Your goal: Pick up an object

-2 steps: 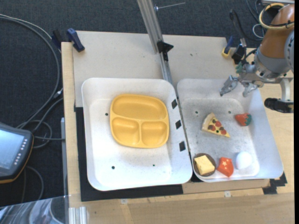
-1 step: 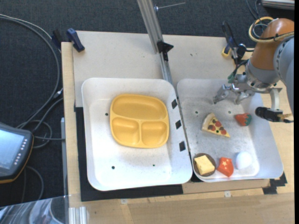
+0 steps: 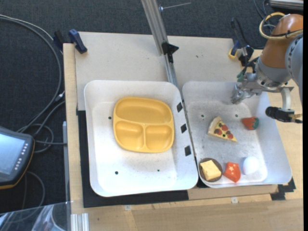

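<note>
The right bin (image 3: 274, 143) holds several toy foods. A pizza slice (image 3: 222, 129) lies near its middle and a red strawberry (image 3: 250, 123) sits to the slice's right. Along the front edge are a yellow cheese block on a brown round (image 3: 210, 170), a small red piece (image 3: 232, 172) and a white ball (image 3: 250, 165). My gripper (image 3: 237, 96) hangs low over the bin's back part, above and a little right of the pizza slice, apart from all the foods. Nothing shows in its grasp.
The left bin (image 3: 101, 167) bears a yellow divided plate (image 3: 143, 124). A metal rail (image 3: 159, 28) slants down from the top to the divider between the bins. Blue clamps (image 3: 77, 40) sit at the bench's back corners. The arm (image 3: 279, 52) reaches in from the right.
</note>
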Robot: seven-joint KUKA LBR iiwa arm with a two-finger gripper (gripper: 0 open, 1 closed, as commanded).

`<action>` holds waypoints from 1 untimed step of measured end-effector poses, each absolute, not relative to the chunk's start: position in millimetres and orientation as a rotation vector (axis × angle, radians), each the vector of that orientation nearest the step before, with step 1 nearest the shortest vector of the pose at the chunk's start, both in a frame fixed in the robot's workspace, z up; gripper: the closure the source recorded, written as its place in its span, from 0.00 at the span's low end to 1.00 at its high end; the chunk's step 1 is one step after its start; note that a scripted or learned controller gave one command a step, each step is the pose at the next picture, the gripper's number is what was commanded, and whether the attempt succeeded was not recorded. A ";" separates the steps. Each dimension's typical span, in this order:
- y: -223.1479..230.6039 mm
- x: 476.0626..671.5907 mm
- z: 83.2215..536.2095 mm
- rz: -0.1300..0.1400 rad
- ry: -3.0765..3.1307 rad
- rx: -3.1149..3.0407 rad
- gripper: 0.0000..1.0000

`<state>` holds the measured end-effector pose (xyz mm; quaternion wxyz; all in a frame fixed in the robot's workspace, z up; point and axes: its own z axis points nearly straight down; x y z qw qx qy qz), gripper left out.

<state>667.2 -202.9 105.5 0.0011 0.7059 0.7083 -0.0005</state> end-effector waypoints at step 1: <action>-211.9 667.5 165.6 0.006 2.217 2.215 1.00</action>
